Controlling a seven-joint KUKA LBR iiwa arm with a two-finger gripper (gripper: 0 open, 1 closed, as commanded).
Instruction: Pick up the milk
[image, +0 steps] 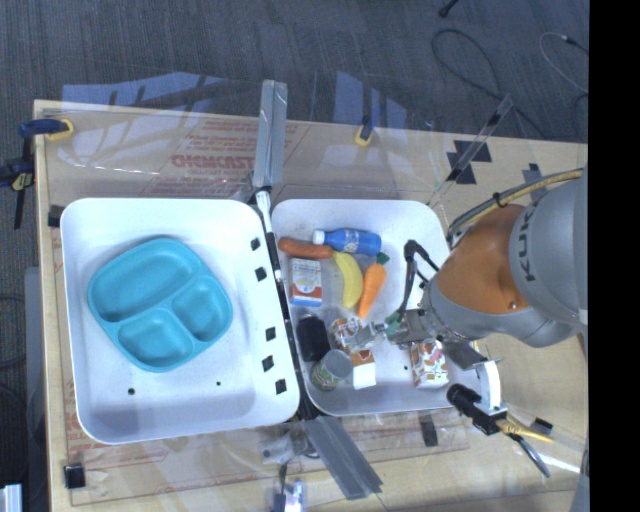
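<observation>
The milk (306, 281), a small carton lying flat in the right bin (395, 212), looks light, crushable; best pinched across its narrow sides. Jaws' state cannot be told.

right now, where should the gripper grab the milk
Grip the milk across its middle, coming straight down: it lies flat, broad face up. Close on its long sides, since the sausage crowds its far end; the banana side looks tight.
</observation>
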